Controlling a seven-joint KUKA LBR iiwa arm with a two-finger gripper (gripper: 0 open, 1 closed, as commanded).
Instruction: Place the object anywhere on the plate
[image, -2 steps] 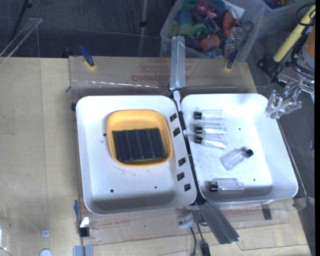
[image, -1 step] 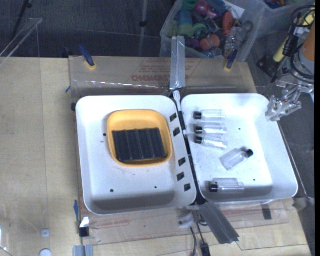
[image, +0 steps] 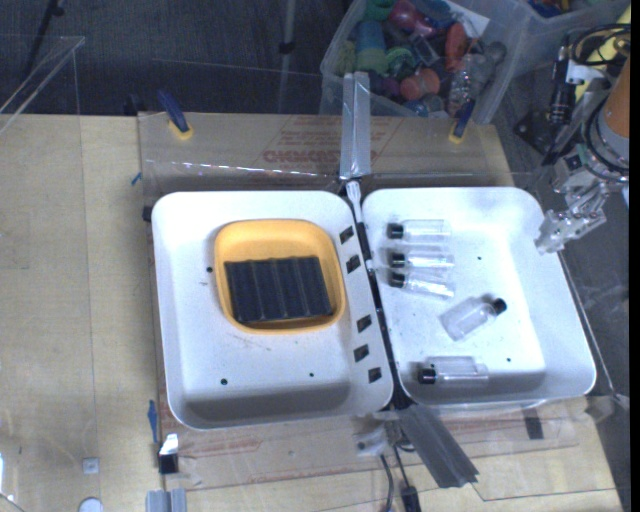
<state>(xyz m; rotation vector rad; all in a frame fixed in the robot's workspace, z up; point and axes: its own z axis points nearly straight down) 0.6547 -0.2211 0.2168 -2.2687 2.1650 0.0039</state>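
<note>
We park our gripper (image: 560, 232) just outside the right bin (image: 520, 215), grip state unclear, leaving the clear vials (image: 420, 262) unobstructed; the yellow plate (image: 232, 240) waits left.

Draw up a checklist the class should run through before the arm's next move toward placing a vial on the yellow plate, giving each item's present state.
1. Square yellow plate in left white bin: ok.
2. Black ridged insert covers much of the plate: not ok.
3. Clear plastic vials with black caps lie in right white bin: ok.
4. Gripper at that bin's right rim: ok.
5. Vial between gripper fingers: not ok.
</note>
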